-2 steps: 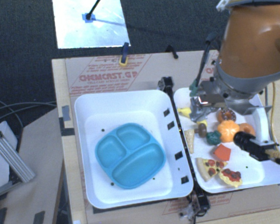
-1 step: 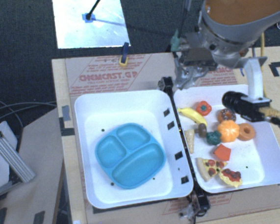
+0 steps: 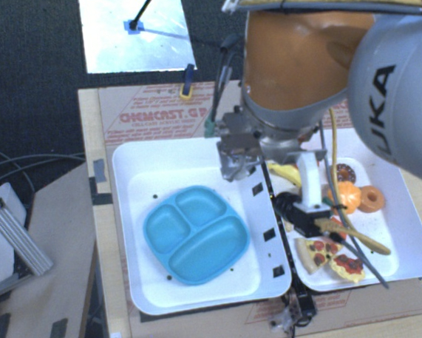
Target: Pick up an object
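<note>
The right bin (image 3: 421,250) holds toy food: a yellow banana (image 3: 282,172), an orange (image 3: 348,197), a glazed donut (image 3: 372,199), a chocolate donut (image 3: 343,172) and two pizza slices (image 3: 316,252) (image 3: 349,267). My gripper (image 3: 384,267) is low in this bin, its two thin fingers spread apart and slanting toward the front right corner. One finger (image 3: 359,239) lies over the pizza slices. Nothing is gripped between them. The arm hides the back of the right bin.
A blue divided plate (image 3: 196,234) lies in the middle of the left bin (image 3: 128,210). A cardboard sheet (image 3: 154,114) lies behind the bins, with a shiny square panel (image 3: 134,31) beyond it. Metal framing (image 3: 9,228) stands at the far left.
</note>
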{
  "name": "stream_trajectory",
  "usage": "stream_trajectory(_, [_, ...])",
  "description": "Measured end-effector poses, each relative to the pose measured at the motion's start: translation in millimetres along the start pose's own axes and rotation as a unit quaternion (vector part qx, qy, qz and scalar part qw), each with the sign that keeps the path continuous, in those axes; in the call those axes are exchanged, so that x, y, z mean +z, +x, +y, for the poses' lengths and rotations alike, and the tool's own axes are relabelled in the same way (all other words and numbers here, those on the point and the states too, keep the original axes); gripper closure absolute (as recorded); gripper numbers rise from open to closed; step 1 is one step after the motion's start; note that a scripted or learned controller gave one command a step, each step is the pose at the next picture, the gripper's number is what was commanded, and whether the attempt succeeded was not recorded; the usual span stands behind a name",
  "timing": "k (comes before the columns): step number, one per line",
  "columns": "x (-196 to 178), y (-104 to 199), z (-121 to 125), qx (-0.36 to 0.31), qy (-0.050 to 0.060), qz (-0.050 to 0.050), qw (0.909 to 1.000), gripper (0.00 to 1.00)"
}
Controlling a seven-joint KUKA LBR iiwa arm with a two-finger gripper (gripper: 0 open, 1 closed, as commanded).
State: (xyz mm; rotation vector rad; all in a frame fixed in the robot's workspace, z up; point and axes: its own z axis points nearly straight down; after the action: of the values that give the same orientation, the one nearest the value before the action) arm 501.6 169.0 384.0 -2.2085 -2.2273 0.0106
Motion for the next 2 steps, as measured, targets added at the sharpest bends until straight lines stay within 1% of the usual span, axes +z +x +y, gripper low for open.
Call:
stream_trajectory(1, [-17.4,-2.4,1.9,-0.001,-0.007,0.002,1.0000,1.00])
stream_trajectory(2, [-28.1,-2.0,2.3,-0.004,-0.008,0.002,1.0000,1.00])
